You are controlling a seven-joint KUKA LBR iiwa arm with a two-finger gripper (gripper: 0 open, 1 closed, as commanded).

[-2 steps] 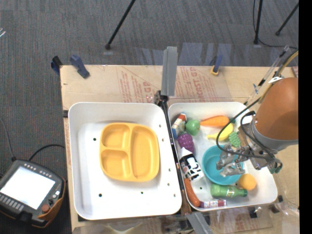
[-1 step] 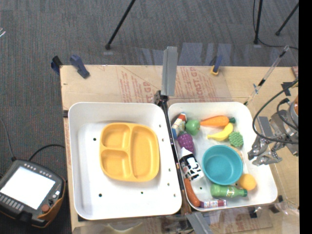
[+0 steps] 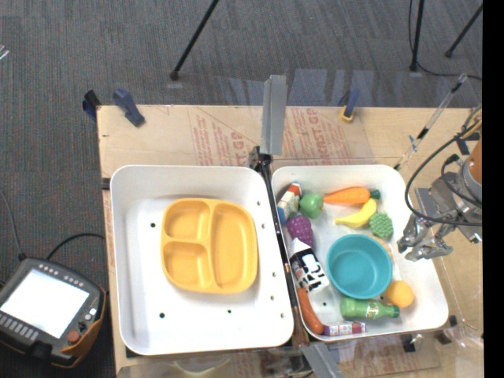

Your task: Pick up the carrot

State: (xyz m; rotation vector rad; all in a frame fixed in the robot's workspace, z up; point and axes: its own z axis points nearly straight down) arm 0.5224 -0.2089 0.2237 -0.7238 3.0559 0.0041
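We are hovering our two-finger gripper [image 3: 425, 246] over the right rim of the right-hand white bin [image 3: 435, 304], and we are carrying nothing; how far the claw is spread we cannot tell from this angle. The orange plastic carrot with a green stalk end [image 3: 348, 196] is lying near the bin's far wall, well apart from us. The risk we are judging: it is lying just beside the yellow toy banana [image 3: 357, 214] and the green apple-like ball [image 3: 312, 204], so a slightly misplaced descent could nudge those or pinch the banana instead. The teal plastic bowl [image 3: 359, 266] and knobbly green fruit [image 3: 381, 225] are sitting between us and the target. The yellow divided plate [image 3: 209, 245] is resting in the left bin.
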